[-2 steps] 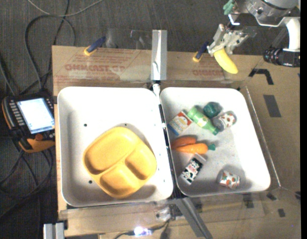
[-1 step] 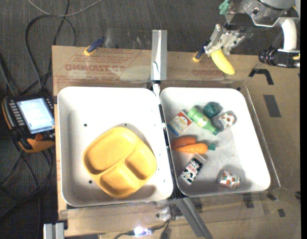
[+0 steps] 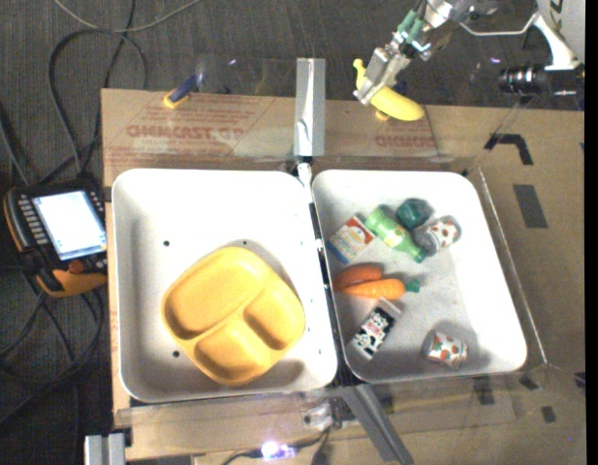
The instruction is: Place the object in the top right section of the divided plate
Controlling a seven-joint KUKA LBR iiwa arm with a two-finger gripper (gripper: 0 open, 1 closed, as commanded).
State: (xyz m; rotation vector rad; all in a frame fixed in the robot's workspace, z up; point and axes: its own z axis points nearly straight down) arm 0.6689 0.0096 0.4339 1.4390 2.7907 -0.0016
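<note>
A yellow plastic banana (image 3: 395,105) is seen clamped between the fingers of the two-finger gripper (image 3: 374,79), which is raised beyond the far edge of the right white bin (image 3: 492,289), over the brown cardboard bench (image 3: 211,129). The grey arm (image 3: 444,8) is angled down from the upper right. In the left white bin (image 3: 143,211), a yellow divided plastic plate (image 3: 234,314) is set near the bin's centre, slightly toward its near edge. In the right bin, a green bottle (image 3: 393,232), a dark teal cup (image 3: 413,211) and a small printed can (image 3: 440,232) are clustered by the far edge, with a small red-and-white carton (image 3: 350,238) just beside them. An orange toy carrot (image 3: 369,281) is laid near the left wall, a black-and-white milk carton (image 3: 374,329) below it, and another small printed can (image 3: 446,349) near the near right corner.
</note>
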